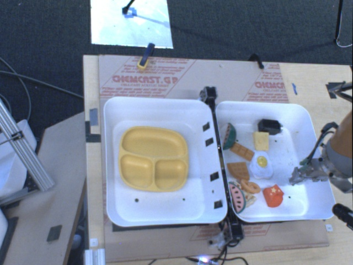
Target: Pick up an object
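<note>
The right bin [298, 115] holds several toy foods: a black block [269, 126], a yellow cheese square [261, 141], a fried egg [261, 164], a brown cracker [242, 150], a toast piece [238, 170], a pretzel [250, 186], two watermelon slices [229, 133] [236, 197] and a red tomato piece [273, 196]. My gripper [305, 174] hangs low over the right side of this bin, right of the egg and up-right of the tomato piece. Nothing shows between its fingers.
The left bin [160, 106] carries a yellow divided plate [154, 158]. A black divider with clips [215, 153] runs between the bins. The arm [339, 159] enters over the right bin's right rim. Cardboard [187, 76] lies under both bins.
</note>
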### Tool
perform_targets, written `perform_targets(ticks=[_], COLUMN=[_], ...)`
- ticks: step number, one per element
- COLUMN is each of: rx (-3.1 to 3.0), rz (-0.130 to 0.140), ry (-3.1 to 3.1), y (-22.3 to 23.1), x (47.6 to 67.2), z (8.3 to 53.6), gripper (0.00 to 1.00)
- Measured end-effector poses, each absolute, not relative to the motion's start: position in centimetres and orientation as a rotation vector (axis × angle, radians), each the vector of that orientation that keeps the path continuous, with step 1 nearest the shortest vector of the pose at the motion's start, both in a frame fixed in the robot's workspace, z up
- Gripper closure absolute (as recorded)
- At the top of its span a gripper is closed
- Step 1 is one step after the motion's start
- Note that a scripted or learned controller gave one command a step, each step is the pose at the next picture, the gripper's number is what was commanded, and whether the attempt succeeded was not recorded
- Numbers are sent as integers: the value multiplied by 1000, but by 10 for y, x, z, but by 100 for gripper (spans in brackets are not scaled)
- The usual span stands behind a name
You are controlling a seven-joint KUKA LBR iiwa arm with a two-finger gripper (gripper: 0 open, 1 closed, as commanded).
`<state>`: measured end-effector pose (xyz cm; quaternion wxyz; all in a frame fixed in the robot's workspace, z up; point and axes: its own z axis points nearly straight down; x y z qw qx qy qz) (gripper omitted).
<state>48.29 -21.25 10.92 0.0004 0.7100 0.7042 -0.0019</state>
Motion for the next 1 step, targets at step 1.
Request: perform_targets(ticks=[1], rx=[2213], rz=[4], ry=[2233], y=[-134], x=[487], z=[83], gripper=[100])
